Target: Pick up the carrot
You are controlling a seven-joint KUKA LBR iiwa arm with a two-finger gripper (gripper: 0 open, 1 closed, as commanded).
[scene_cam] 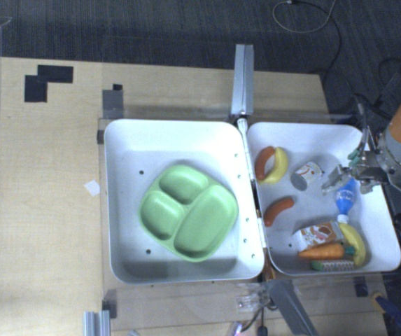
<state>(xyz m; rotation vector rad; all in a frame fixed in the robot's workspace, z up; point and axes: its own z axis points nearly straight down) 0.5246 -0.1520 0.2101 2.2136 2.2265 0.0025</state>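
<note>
Carrot [324, 252] lies flat by the right bin's [305, 133] front wall, wedged between a carton [315, 234] and banana [354, 242], so it's a tight grab. Gripper [360, 168] hovers further back over a bottle [345, 200]; can't tell its fingers' state.

The orange carrot [324, 252] lies flat, roughly crosswise, near the right bin's front wall.

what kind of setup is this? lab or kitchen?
Most likely a robot lab bench, not a kitchen: two white bins clamped to a plywood bench, toy food such as a carrot, and a loose cable on carpet.
</note>
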